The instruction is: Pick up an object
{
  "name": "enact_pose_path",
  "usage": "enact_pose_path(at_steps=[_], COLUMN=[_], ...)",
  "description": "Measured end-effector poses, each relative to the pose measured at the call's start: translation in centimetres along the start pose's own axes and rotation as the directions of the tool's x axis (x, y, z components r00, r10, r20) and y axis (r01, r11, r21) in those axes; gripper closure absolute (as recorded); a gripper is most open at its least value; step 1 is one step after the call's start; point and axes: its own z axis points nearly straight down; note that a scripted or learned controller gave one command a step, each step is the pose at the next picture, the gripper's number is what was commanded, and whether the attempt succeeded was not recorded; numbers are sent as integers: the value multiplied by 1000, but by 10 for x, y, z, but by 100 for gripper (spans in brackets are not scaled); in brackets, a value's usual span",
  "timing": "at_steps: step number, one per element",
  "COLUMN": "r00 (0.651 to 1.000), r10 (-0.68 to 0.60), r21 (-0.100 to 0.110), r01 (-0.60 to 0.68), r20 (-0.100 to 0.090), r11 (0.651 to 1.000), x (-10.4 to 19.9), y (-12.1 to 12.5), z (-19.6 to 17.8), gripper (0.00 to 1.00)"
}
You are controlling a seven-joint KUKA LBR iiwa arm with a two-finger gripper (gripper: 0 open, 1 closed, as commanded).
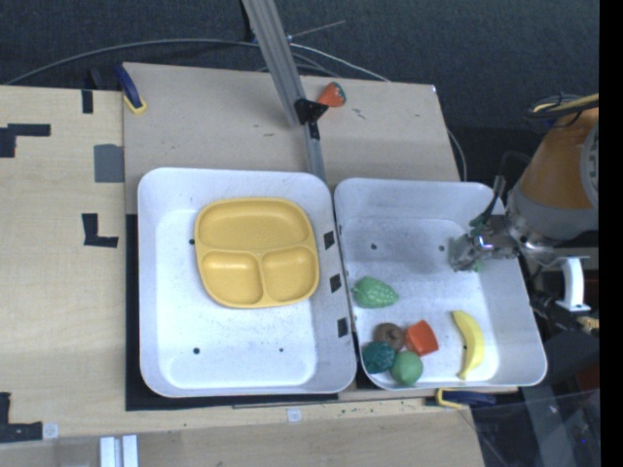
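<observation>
The gripper (470, 252) is positioned low over the right bin (409, 212), near its right wall; whether it is clenched cannot be told. The banana (469, 343) and remaining objects are clustered at the bin's near edge, ungrasped.

The arm (560, 178) is extended in from the right, orange band uppermost, with the gripper (467, 252) lowered at its end.

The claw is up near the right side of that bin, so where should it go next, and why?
Probably toward the banana, then down. The claw sits over bare bin floor in the right bin, and the banana lies nearest it, apart from the clustered toys.
</observation>
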Motion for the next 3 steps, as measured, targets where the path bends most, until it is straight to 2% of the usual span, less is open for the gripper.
enact_pose_path(at_steps=[1, 2, 3], r00=[1000, 1000, 1000], r10=[-1, 0, -3], r21=[-2, -1, 4], r01=[1, 0, 3], r20=[1, 0, -2], r11=[1000, 1000, 1000], x=[5, 6, 52], y=[5, 3, -2], z=[-61, -105, -101], gripper=[100, 100, 100])
